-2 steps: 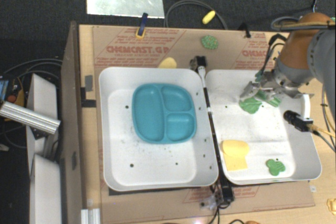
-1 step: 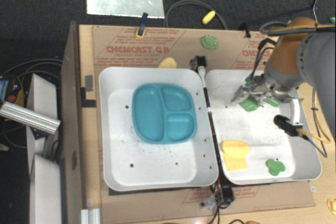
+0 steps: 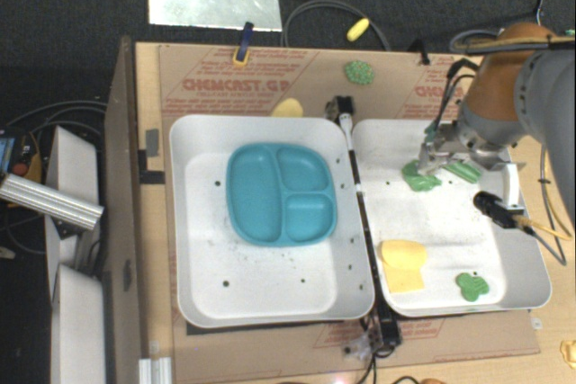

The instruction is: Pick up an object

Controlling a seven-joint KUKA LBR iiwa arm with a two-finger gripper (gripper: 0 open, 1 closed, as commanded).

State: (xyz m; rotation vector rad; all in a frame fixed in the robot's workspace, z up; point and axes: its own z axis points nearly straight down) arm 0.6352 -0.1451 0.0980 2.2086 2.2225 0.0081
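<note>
The cardboard-covered bench (image 3: 225,78) carries two shallow white bins side by side, the left bin (image 3: 202,283) and the right bin (image 3: 522,279), with a green knobbly ball (image 3: 359,72) and a yellow piece (image 3: 288,109) lying on the cardboard behind them.

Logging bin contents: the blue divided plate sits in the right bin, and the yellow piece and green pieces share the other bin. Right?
Not quite. The camera view shows the blue plate in the left bin. The yellow piece and green pieces do share the other bin, the right bin.
</note>
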